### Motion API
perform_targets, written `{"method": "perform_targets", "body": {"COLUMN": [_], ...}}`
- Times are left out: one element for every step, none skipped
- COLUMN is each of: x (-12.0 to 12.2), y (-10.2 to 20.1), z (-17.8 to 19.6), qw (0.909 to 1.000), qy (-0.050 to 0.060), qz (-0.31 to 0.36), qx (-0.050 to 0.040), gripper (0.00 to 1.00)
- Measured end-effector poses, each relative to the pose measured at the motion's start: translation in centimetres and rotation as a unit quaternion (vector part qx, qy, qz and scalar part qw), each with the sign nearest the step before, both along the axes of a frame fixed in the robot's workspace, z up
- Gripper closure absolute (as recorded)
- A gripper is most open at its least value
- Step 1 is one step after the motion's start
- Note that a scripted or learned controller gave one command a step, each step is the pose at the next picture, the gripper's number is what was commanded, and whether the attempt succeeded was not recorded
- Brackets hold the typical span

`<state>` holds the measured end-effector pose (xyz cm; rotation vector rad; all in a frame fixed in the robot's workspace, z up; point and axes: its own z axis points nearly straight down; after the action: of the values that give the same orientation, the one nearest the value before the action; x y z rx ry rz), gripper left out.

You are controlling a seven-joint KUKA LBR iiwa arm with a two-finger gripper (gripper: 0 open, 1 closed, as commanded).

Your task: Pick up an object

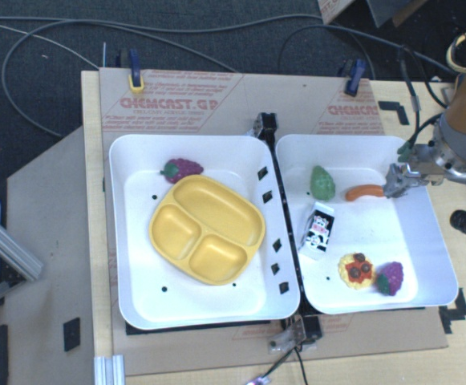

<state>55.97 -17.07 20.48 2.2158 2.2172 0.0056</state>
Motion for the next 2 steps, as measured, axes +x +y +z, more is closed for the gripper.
{"method": "perform_targets", "body": {"x": [0.1,0.9], "y": [0.0,5.4], "z": [4.8,3.5], "qw": [1.0,1.0], "qy": [0.001,0.005], "qz": [0.0,0.002], "qx": [0.0003,0.0025], "gripper": [1.0,1.0]}}
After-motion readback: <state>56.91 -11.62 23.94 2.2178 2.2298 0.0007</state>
